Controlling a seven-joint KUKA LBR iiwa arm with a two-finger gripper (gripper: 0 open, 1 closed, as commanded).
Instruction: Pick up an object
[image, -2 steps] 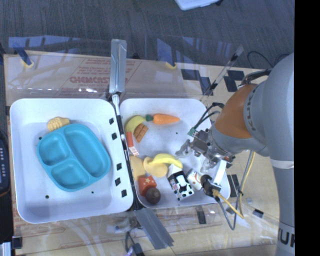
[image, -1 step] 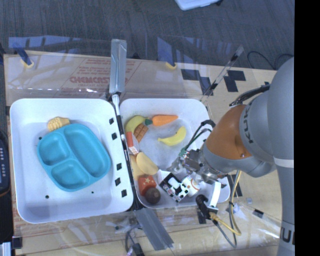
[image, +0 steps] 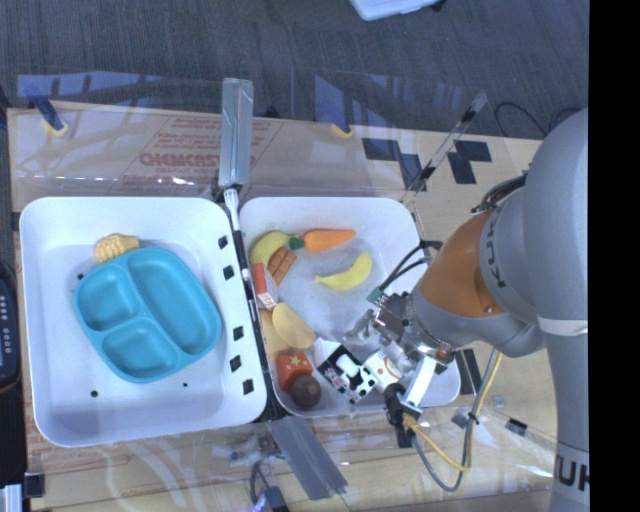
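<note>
Camera view: the pincer (image: 352, 375) hangs low in the right bin (image: 400, 215) — whether it grips anything I cannot tell. Toy food lies in that bin: a banana (image: 345, 273) just below a carrot (image: 328, 239). A blue plate (image: 148, 312) sits left of the banana, in the other bin (image: 40, 330).

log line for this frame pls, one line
phase: reach | gripper: low in right bin, near front edge, grasp unclear | nearest: red toy, dark round toy | left bin: blue divided plate, corn
</note>
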